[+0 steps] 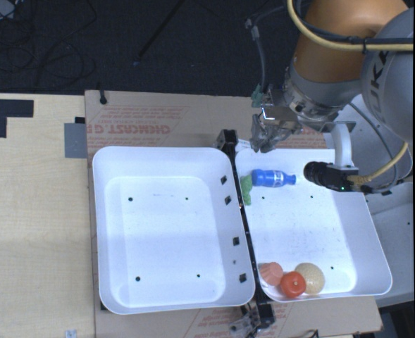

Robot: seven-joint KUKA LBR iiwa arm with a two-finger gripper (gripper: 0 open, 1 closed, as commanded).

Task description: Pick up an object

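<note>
Gripper (267, 145): hung at right bin's (376, 259) twelve o'clock rim, poised over blue bottle (272, 179); grip state indiscernible. Tomato (292, 284), pale ball (311, 277) clustered at six o'clock corner

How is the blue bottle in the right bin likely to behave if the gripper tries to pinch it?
The blue bottle lies on its side on the right bin floor, so it may roll when nudged. It looks like small smooth plastic: probably light and somewhat slippery.

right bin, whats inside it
The right bin holds a blue bottle and a green piece near its far-left corner, plus a red ball, tan ball and pink piece, partly covered, at the front.
</note>
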